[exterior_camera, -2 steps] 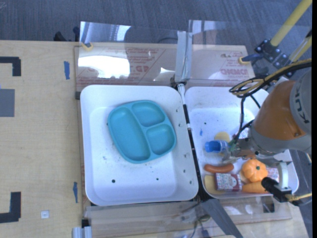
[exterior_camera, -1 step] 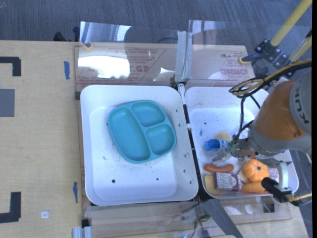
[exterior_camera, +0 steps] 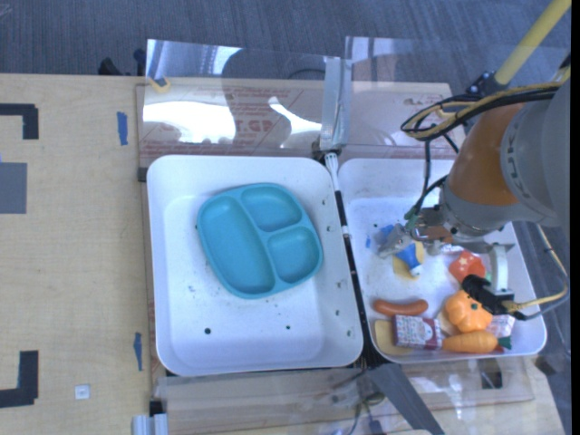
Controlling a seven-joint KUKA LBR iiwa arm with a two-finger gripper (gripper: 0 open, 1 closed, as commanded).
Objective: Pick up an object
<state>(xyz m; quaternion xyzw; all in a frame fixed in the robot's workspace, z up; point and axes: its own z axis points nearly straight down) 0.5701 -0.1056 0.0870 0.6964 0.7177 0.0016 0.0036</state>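
The right white bin (exterior_camera: 381,181) holds several toy foods. A small blue and yellow piece (exterior_camera: 410,259) lies near its middle, and a blue-grey scrap (exterior_camera: 389,238) lies just left of it. My gripper (exterior_camera: 414,236) hangs low over these two, directly above the blue and yellow piece. The grey arm with its orange band (exterior_camera: 485,166) reaches in from the right. A red tomato (exterior_camera: 466,265) sits to the right of the gripper. Along the bin's front lie a red sausage (exterior_camera: 400,307), an orange fruit (exterior_camera: 462,312), a carrot (exterior_camera: 469,342) and a printed packet (exterior_camera: 415,333).
The left white bin (exterior_camera: 181,333) holds a blue divided plate (exterior_camera: 260,239). A raised divider (exterior_camera: 343,243) separates the two bins. Clear plastic panels (exterior_camera: 236,71) stand behind them, and cables (exterior_camera: 444,116) loop above the arm. Wooden bench (exterior_camera: 63,243) spreads to the left.
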